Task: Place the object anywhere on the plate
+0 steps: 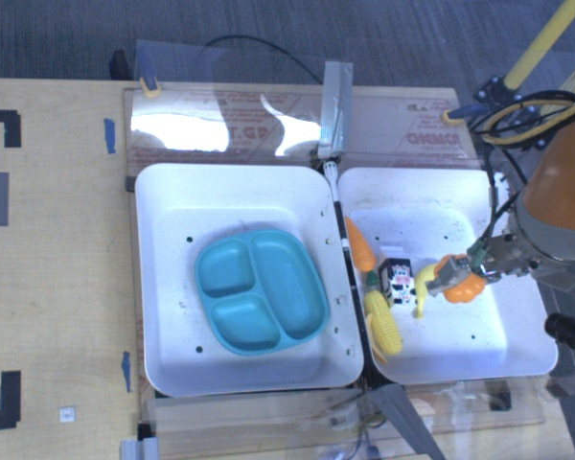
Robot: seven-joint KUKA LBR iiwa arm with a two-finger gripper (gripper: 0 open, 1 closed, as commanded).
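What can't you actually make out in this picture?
- Gripper, camera view: too small and blurred to tell whether it grips the orange object beside it.
- Small black-and-white item: too small to identify.
- Corn cob: lies against the right bin's wall, its far side hidden.

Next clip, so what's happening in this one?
The grey arm's gripper is low in the right white bin, right beside a small orange toy. An orange carrot toy, a yellow corn cob toy and a small black-and-white toy lie in the same bin. The blue three-compartment plate sits in the left white bin, holding nothing yet.
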